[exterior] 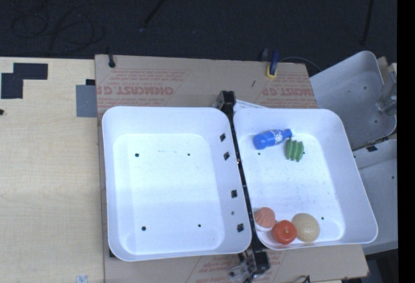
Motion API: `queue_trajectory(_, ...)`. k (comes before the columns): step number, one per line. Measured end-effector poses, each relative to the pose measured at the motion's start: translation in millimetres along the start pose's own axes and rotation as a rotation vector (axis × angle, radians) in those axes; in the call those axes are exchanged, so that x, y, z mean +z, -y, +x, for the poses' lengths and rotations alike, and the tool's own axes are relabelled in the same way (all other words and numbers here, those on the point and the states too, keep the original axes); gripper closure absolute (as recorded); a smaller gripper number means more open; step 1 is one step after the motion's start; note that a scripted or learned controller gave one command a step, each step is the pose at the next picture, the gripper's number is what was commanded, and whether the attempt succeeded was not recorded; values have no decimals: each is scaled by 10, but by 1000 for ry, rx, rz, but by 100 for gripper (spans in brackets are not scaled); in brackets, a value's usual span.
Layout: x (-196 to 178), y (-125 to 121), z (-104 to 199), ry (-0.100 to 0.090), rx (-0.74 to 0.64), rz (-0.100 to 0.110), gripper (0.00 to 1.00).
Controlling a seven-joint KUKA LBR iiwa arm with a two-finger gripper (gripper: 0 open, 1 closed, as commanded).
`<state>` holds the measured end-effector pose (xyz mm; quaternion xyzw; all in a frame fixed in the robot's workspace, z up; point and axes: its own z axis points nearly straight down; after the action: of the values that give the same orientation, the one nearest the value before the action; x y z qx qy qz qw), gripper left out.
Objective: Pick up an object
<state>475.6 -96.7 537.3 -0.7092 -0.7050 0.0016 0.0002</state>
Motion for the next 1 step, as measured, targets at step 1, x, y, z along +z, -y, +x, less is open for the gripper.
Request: queue_trajectory(1, -3, -4, 318, -2, -9, 0, 100)
